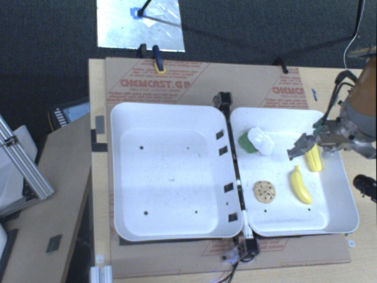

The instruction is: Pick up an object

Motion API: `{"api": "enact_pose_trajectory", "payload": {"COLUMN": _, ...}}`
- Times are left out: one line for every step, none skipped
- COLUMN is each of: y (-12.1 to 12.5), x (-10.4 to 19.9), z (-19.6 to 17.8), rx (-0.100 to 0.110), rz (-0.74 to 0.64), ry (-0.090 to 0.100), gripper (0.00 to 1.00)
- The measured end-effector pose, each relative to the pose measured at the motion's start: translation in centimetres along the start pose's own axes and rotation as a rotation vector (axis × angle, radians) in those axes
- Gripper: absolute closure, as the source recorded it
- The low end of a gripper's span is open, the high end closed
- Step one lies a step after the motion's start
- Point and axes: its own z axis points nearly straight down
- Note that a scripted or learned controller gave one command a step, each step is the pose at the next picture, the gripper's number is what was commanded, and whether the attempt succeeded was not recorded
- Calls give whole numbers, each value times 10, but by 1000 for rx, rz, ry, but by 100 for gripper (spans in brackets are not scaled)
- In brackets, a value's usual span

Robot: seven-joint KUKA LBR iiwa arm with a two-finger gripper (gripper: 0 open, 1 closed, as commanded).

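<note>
The right bin [283, 118] holds several small objects. A yellow banana [301, 186] lies at its right side. A second yellow banana [314, 160] lies just above it, partly under the arm's wrist. A round cookie [264, 191] rests near the bin's left wall. A white crumpled object [261, 141] sits on a green piece [244, 142] at the upper left. My gripper [299, 148] hangs over the bin's right half, right of the white object and beside the upper banana. Nothing is visibly held.
The left bin [171, 175] sits beside the right one, with a black clip-lined divider [231, 164] between them. A cardboard sheet [177, 81] lies under both bins. A silver plate [140, 16] lies beyond the bench's far edge.
</note>
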Motion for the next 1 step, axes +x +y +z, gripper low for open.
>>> {"api": "enact_pose_trajectory", "payload": {"y": -32, "x": 50, "z": 77, "rx": 9, "rz": -5, "ry": 4, "gripper": 0}}
